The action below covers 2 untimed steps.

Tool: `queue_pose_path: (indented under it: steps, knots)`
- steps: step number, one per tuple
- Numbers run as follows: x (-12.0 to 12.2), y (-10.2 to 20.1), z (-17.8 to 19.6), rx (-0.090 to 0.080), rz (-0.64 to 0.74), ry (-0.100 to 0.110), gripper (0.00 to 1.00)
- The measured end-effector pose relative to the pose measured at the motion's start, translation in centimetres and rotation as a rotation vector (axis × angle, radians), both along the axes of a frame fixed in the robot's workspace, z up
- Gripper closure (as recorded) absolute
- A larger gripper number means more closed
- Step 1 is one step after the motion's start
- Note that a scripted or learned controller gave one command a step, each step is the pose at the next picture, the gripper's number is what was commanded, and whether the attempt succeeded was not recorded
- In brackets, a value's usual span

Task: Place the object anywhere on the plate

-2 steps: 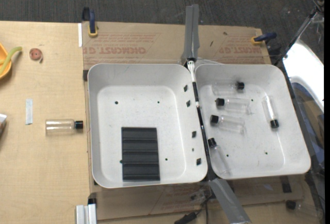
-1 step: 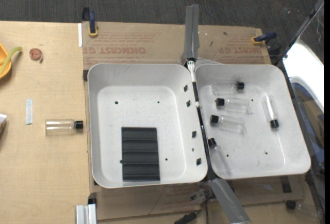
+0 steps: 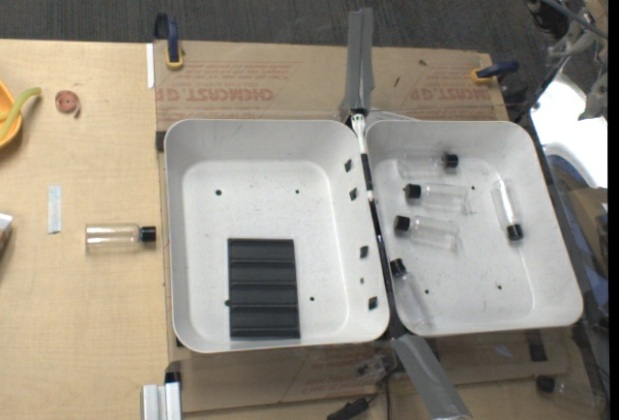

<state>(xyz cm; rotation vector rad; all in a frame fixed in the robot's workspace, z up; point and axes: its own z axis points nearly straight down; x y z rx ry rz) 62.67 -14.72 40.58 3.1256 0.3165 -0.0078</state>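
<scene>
A black ridged plate (image 3: 262,289) lies flat in the left bin (image 3: 193,157), near its front wall. Several clear vials with black caps lie in the right bin (image 3: 542,215): one toward the back (image 3: 432,164), two near the middle (image 3: 437,197) (image 3: 429,232), one on the right side (image 3: 506,205), and one against the left wall (image 3: 403,281). None of them touches the plate.
Another clear vial (image 3: 116,235) lies on the wooden bench left of the bins. A yellow object (image 3: 10,113), a small red disc (image 3: 66,101) and a white strip (image 3: 54,209) sit further left. Clamps (image 3: 170,43) (image 3: 493,72) hold the cardboard at the back.
</scene>
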Motion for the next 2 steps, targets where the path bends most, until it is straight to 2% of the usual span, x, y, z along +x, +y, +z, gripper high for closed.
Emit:
queue_pose_path:
  steps: [1, 2]
  knots:
    - [1.9, 14.1, 3.4, -0.001, -0.003, -0.002, 0.0]
    - [-0.7, 8.0, 3.4, -0.001, -0.004, 0.0, 0.0]
